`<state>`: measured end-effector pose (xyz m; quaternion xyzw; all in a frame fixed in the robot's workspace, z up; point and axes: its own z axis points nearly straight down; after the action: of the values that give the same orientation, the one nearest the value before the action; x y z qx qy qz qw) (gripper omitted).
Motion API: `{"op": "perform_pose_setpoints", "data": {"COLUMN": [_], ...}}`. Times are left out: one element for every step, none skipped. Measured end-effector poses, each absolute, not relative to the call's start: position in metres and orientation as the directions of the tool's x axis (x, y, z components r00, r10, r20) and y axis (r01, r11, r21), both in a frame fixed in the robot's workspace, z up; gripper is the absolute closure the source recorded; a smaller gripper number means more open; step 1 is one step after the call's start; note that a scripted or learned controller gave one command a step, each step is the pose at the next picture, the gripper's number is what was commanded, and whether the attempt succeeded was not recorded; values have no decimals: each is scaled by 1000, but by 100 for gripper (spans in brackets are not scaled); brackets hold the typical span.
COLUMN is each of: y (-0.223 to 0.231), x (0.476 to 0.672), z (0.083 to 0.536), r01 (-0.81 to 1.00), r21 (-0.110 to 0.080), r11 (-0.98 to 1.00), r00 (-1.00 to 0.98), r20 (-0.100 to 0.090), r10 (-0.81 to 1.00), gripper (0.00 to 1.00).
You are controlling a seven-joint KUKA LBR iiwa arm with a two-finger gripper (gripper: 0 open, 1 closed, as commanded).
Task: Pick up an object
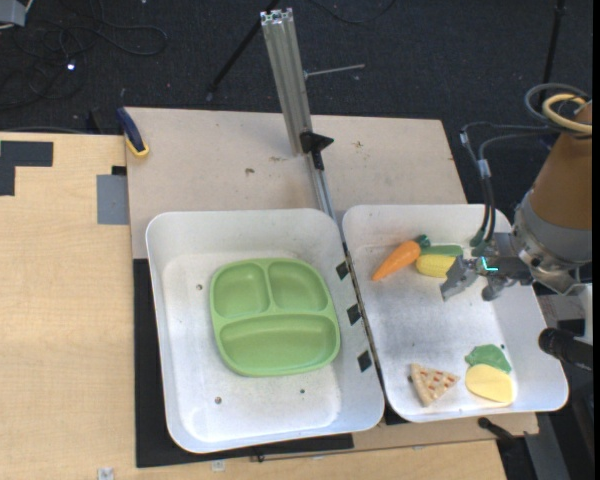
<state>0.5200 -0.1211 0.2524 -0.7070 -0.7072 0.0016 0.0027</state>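
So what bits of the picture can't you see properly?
1. Whether the pincer is open or shut: its fingers are too small and blurred in the camera view.
2. The toy corn: its right end is hidden behind the pincer.
3. The arm: cut off by the right edge.
4. The green-and-yellow toy beside the pizza slice: too small to name surely.
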Motion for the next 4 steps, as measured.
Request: {"op": "perform_pose_setpoints", "data": {"y": [-121,-120,-125,-124], "x": [521,516,509,508], "z": [253,209,147,94], "r01": [1000,1000,1000,1000], "r21": [-4,-8,-10,-7], "r11": [0,0,-1,-2], "r00": [0,0,1,2], "r20": [1,2,2,2], "r10": [1000,1000,1000,1000], "gripper": [0,0,0,0]}}
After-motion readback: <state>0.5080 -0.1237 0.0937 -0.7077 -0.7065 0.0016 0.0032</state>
